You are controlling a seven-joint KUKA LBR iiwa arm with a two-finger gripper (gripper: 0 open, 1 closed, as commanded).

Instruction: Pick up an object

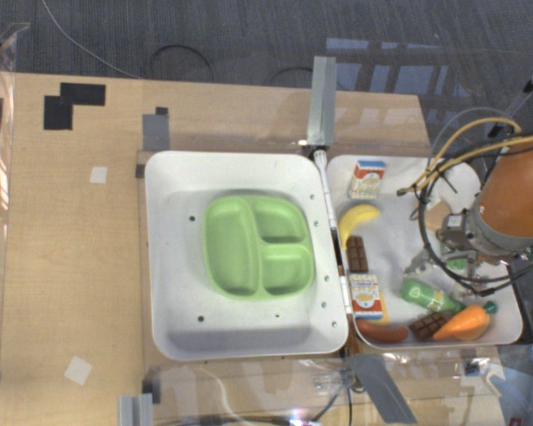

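The gripper (pixel 457 260) is hovering above the green bottle (pixel 429 295) (finger state cannot be told); descending vertically, centred on it, is advisable.

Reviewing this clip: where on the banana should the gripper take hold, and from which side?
Probably the middle of the banana, coming straight down with the fingers across its narrow width. It lies flat and curved, with bare bin floor on its right, but the bin wall and the chocolate bar crowd its left and lower end.

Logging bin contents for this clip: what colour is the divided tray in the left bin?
Light green: the divided tray in the left bin, plain in the camera view.
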